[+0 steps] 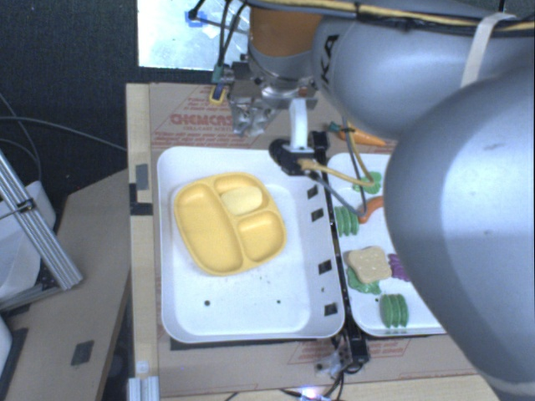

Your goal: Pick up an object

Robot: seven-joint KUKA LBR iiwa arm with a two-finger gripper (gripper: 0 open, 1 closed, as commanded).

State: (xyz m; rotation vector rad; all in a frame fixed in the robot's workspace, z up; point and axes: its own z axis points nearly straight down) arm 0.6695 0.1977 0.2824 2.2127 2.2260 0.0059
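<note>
My gripper (249,122) hangs over the back rim of the left bin (251,316), above the cardboard behind it, and nothing shows between its fingers. A yellow divided plate (226,224) lies in the left bin, a pale yellow piece (241,199) resting in its back right compartment. In the right bin (418,328) lie a slice of toy bread (368,263) on a green leaf, a ribbed green pod (343,220), a second green pod (393,309), an orange carrot (373,205) and a small purple piece (395,266). The arm's bulk hides much of the right bin.
Both bins sit on a cardboard sheet (192,119) on the bench. A divider with black clips (322,241) runs between the bins. An aluminium frame (33,232) stands at the left. An orange stick (368,139) lies at the right bin's back edge.
</note>
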